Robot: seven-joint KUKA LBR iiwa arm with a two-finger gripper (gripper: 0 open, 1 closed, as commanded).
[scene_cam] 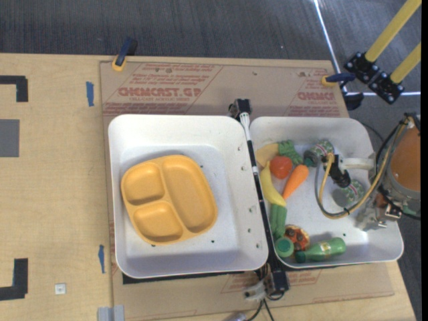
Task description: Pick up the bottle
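Dark grey carpet (pixel 200 12) covers the floor on the far side, and a thin pale streak of light (pixel 322 19) slants across it at the right. The bench top (pixel 47 179) is pale wood, marked with black tape corners (pixel 23 89) and small blue tape strips (pixel 89 93). A brown sheet (pixel 267 89) with red lettering lies on the bench, with a blue and yellow clamp (pixel 124 52) at its far edge.

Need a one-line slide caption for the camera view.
Green bottle lies near right bin's front wall beside toy food; yellow divided plate sits in left bin.

Bench (pixel 47 199) bears a printed sheet (pixel 160 89), left bin (pixel 167 136) and right bin (pixel 348 134).
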